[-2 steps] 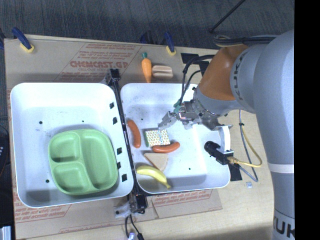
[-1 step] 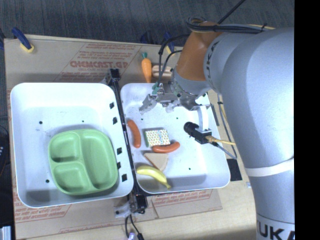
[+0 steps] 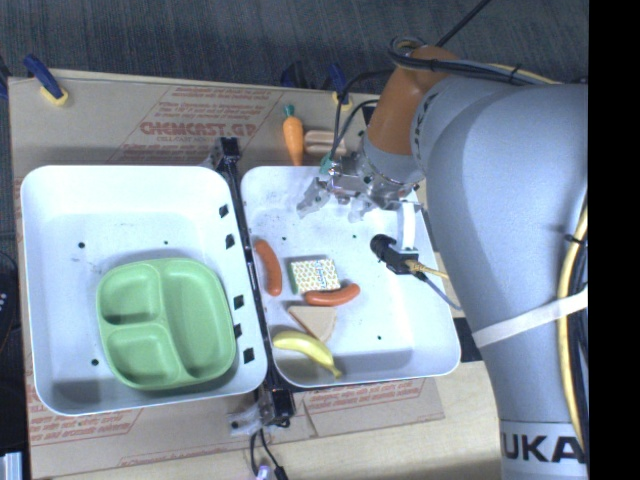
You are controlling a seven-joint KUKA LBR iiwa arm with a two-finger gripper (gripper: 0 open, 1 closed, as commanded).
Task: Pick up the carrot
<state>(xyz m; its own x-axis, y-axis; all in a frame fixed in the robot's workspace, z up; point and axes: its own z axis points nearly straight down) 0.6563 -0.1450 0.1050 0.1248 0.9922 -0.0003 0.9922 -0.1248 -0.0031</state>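
Carrot (image 3: 292,138) comes last in size here, so first the rest. The arm (image 3: 500,218) is the biggest thing in view, a grey bulk coming in from the right, with its orange band (image 3: 400,108) at the far end above the wrist. Beneath it the cardboard-covered bench (image 3: 150,118) carries two shallow white bins set side by side. The left bin (image 3: 60,198) holds a green divided plate (image 3: 165,323) (three compartments) lying towards its near side. The right bin (image 3: 420,338) holds the food, all in its near-left part: a yellow banana (image 3: 305,353) closest to the near wall, a tan wedge of bread (image 3: 315,319) just beyond it, two sausages (image 3: 331,294) (one lying across, the other (image 3: 268,266) running along the bin's left wall), and a small patterned square block (image 3: 312,272) between the two.

The gripper (image 3: 335,196) hangs over the far part of the right bin with its fingers spread apart, and nothing sits between them.

The carrot itself lies outside both bins, on the bench just beyond the far-left corner of the right bin, its green top pointing away. It is near the gripper, to its far left, and not touching it.
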